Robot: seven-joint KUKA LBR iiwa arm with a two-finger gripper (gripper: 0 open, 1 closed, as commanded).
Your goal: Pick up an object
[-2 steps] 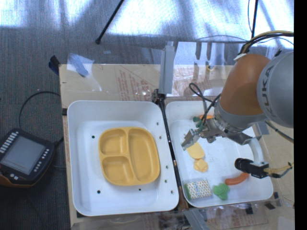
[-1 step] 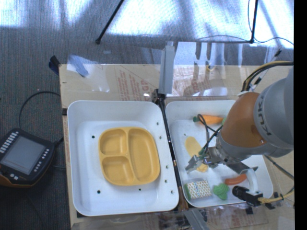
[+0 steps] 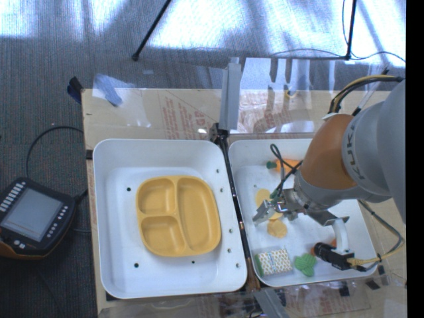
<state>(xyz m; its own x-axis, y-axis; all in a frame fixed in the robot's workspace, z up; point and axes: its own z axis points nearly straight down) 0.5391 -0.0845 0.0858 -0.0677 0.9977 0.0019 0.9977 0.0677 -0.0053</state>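
Arm reaches in from right of frame, orange band lower right of centre; gripper (image 3: 266,211) low over the right bin (image 3: 246,152), near that bin's left wall. Fingers appear spread apart, nothing visible between them. No object held.

Nearest candidate: a small yellow piece (image 3: 277,228) on the bin floor just below and right of the gripper. A second yellow piece (image 3: 262,196) lies just above the gripper, partly hidden by it.

Step in hand, as I read it: closing in for a grasp. To do it well the gripper should centre over one piece, not between the two; straddle it with fingers on either side; go down to the floor before closing, since both pieces look flat and low. Risk: fingers skate over the top, or push the piece toward the wall.

Count, right bin:
- yellow pieces: two
- green object (image 3: 305,264), lower centre-right of frame: one
- white block with dotted pattern (image 3: 274,262), lower edge of the bin: one
- small orange and green item (image 3: 273,165) near the bin's top, mostly hidden by cable and arm: one, kind unclear

Left bin (image 3: 116,177):
- yellow divided tray (image 3: 177,215), three compartments: one

Bins: two, side by side
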